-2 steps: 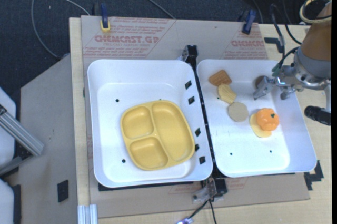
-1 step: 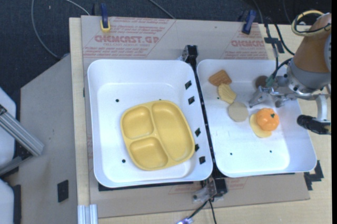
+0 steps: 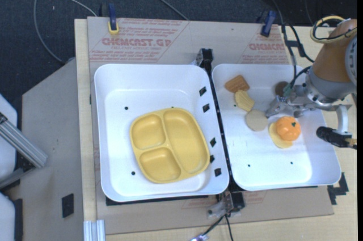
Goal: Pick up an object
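Jaws (image 3: 282, 111) hang low over the right bin (image 3: 283, 174), beside the orange toy fruit (image 3: 288, 129); whether they are wide or narrow I cannot tell. That fruit sits on a yellow piece near the bin's right side. Toward the worktop's far edge lie a brown cracker-like piece (image 3: 236, 84), a pale yellow piece (image 3: 244, 100) and a beige disc (image 3: 256, 120). A yellow divided plate (image 3: 168, 145) lies in the left bin (image 3: 110, 121).
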You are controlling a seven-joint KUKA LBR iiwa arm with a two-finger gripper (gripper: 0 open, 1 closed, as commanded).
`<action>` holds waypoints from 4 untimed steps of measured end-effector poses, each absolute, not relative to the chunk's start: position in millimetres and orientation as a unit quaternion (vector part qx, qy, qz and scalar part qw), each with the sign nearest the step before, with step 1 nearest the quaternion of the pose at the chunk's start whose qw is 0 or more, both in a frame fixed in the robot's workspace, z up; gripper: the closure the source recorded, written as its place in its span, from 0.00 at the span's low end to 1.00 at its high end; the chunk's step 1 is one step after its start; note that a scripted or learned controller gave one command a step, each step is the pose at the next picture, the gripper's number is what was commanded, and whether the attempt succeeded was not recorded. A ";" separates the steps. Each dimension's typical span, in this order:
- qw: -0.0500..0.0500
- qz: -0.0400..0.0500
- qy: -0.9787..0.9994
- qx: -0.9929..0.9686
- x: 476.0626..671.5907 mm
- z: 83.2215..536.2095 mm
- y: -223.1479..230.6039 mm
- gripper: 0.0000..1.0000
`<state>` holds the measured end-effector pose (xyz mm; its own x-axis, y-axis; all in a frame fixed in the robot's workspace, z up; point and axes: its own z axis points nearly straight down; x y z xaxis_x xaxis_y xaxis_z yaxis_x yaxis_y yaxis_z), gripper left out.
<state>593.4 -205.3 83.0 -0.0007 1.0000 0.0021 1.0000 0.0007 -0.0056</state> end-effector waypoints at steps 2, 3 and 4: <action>-0.003 -0.001 -0.708 -0.707 591.6 156.1 -202.7 1.00; -0.003 -0.001 -0.707 -0.707 589.0 212.1 -212.3 1.00; -0.003 -0.001 -0.708 -0.706 582.7 269.0 -207.2 1.00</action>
